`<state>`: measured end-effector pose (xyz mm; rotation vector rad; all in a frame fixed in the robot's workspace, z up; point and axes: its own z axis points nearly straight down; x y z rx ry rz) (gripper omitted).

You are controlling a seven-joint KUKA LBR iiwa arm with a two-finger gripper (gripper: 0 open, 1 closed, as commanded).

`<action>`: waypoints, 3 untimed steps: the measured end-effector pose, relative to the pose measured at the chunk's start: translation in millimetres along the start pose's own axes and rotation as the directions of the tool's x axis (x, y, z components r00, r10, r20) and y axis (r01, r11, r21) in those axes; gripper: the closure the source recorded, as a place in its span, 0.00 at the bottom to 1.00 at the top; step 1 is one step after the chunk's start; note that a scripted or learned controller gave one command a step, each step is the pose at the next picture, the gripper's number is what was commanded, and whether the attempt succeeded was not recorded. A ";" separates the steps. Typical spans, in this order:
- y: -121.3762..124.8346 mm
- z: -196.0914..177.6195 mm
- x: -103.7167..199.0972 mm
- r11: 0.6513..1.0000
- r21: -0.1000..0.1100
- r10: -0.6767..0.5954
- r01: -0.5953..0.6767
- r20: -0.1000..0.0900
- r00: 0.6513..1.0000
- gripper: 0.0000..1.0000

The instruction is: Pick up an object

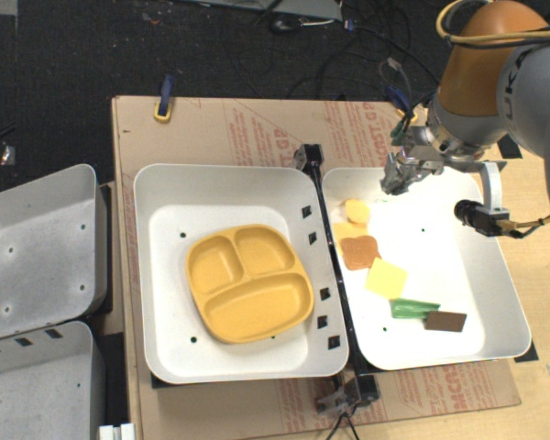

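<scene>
In the right bin (495, 337) lie several small objects: a round yellow piece (357, 212), an orange-brown square (358, 251), a pale yellow square (386, 279), a green bar (412, 309) and a brown bar (445, 321). My gripper (396, 183) hangs over the bin's back left corner, just right of and above the round yellow piece. Nothing shows between its fingers, and their spread is too small to make out.
The left bin (156, 246) holds a yellow divided tray (248, 282). A black divider (328, 246) runs between the bins. Grey metal lids (37, 246) lie off to the left. A blue clamp (164, 99) sits at the board's back edge.
</scene>
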<state>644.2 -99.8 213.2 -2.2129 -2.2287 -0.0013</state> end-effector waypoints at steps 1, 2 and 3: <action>-7.1 -7.5 50.6 1.000 0.000 0.000 0.000 -0.001 1.000 1.00; 0.1 -3.4 97.1 1.000 -0.001 0.000 0.000 0.001 1.000 1.00; -6.6 -6.8 147.5 1.000 0.000 -0.001 0.001 -0.001 1.000 1.00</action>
